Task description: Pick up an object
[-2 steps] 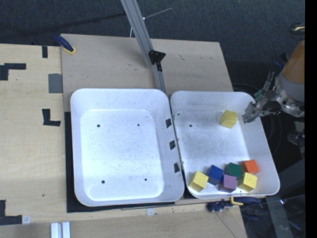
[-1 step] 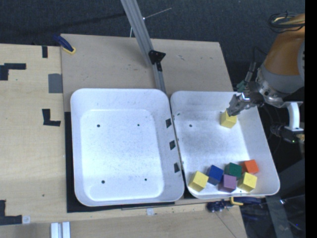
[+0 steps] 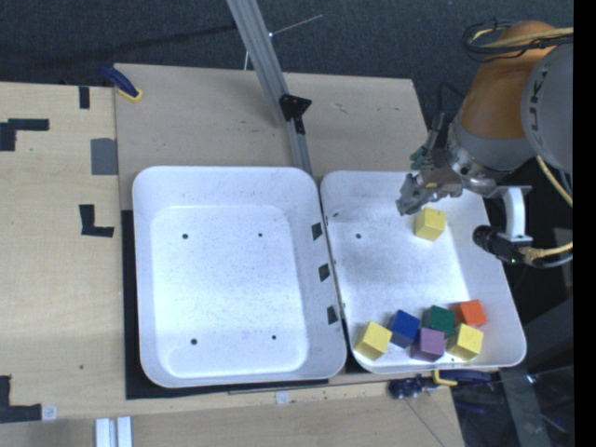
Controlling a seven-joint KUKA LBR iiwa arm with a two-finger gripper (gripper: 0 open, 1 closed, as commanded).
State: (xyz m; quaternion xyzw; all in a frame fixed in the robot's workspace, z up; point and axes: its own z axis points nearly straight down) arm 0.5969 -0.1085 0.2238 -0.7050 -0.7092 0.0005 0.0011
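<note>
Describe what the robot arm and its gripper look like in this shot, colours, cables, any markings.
The grey KUKA arm is rounded and bulky, with a broad orange band above the wrist. Part of dark lettering runs down the grey shell. Yellow and black cables loop over the top and trail along its lower side. The dark grey metal two-finger gripper is small and blocky, with a white bracket and black fittings beside it.

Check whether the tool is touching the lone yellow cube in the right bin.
Cannot tell. In the camera view the tool sits right above the yellow cube and their outlines meet, but the slanted angle shows neither clear contact nor a gap.
</note>
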